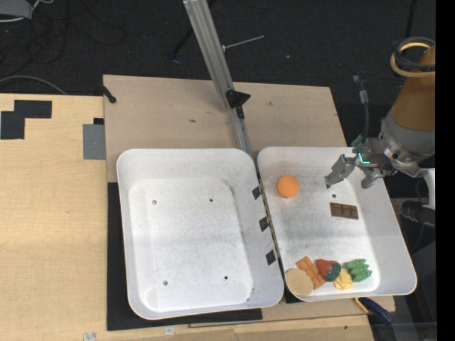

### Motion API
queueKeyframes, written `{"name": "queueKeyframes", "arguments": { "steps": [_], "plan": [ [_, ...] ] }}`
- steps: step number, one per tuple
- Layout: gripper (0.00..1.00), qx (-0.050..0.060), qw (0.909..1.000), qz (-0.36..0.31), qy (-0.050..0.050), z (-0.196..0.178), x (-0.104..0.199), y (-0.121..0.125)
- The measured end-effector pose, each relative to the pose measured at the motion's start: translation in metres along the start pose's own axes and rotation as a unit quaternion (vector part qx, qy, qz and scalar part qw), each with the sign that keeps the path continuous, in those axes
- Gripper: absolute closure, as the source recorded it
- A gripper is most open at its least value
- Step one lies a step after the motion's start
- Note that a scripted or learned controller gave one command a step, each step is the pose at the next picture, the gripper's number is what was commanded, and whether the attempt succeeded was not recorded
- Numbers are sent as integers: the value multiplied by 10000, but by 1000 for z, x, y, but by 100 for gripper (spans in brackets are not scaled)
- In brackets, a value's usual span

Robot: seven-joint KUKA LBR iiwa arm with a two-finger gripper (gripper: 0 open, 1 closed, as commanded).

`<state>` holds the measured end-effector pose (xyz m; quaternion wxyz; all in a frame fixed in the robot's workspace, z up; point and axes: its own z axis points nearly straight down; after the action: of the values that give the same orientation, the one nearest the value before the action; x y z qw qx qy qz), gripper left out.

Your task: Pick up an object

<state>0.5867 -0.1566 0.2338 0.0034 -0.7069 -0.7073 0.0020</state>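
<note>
An orange ball [288,186] lies in the right bin [313,160] near its upper left. A small brown chocolate-bar piece [344,211] rests to the right of the middle of that bin. Along the bin's near edge sits a cluster of toy foods: a tan disc [299,283], an orange piece [310,269], a red piece [328,268], a yellow piece [344,280] and a green piece [359,269]. My gripper [355,174] hangs open over the bin's upper right, just above the chocolate piece and right of the ball, with nothing between its two fingers.
The left bin [186,229] lies beside the right one, parted by a ridge with black clips [264,223]. A slanted metal rail [213,55] rises behind the bins. The wooden bench [50,190] extends left.
</note>
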Motion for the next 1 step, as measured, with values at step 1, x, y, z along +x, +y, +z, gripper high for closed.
{"name": "queueKeyframes", "arguments": {
  "steps": [1],
  "plan": [
    [0,-24,10000,2,-5,-3,0,1]
  ]
}}
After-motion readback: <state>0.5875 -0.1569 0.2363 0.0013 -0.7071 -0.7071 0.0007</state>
